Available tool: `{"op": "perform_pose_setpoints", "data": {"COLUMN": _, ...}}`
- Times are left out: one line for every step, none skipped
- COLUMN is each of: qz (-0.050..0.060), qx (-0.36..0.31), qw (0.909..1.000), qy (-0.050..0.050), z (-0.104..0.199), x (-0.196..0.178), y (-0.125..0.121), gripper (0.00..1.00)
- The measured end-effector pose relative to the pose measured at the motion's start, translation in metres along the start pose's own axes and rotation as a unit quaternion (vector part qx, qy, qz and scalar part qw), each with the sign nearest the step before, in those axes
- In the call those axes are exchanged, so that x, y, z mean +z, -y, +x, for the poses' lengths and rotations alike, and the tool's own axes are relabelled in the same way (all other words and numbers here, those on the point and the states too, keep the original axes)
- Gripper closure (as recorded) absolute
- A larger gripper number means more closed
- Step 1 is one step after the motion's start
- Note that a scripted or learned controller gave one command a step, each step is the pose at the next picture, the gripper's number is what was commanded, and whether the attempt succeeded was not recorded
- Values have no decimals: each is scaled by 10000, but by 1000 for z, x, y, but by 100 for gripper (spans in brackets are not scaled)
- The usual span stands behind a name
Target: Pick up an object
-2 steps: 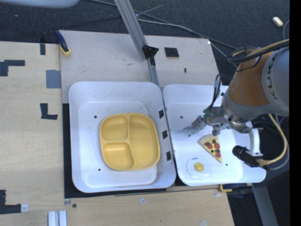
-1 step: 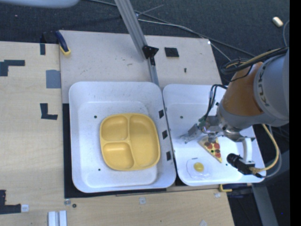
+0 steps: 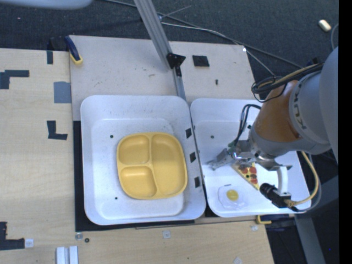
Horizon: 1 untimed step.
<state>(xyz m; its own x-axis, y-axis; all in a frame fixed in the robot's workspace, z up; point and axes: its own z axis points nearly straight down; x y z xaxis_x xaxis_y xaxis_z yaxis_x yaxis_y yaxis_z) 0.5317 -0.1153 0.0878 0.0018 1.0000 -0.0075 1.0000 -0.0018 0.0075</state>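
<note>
My grey arm with its orange band (image 3: 275, 120) reaches in over the right-hand shallow white bin (image 3: 212, 111), and my jaws (image 3: 223, 158) hang low near the middle of that bin, pointing toward the divider between the two bins. From this slanted view I cannot tell how they stand or whether anything sits in them. Just beside my wrist lies a flat slice of toy pizza with red spots (image 3: 248, 173), and nearer the front wall a white toy fried egg with a yellow yolk (image 3: 231, 196) rests on the bin floor, apart from my jaws. The left-hand white bin (image 3: 99, 114) carries a yellow three-compartment plastic plate (image 3: 151, 165). Both bins sit on the pale counter (image 3: 121, 65).
</note>
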Motion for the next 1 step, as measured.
{"op": "perform_pose_setpoints", "data": {"qz": -49, "qx": -8, "qw": 10000, "qy": 4, "z": 0, "x": -14, "y": -3, "gripper": 100}}
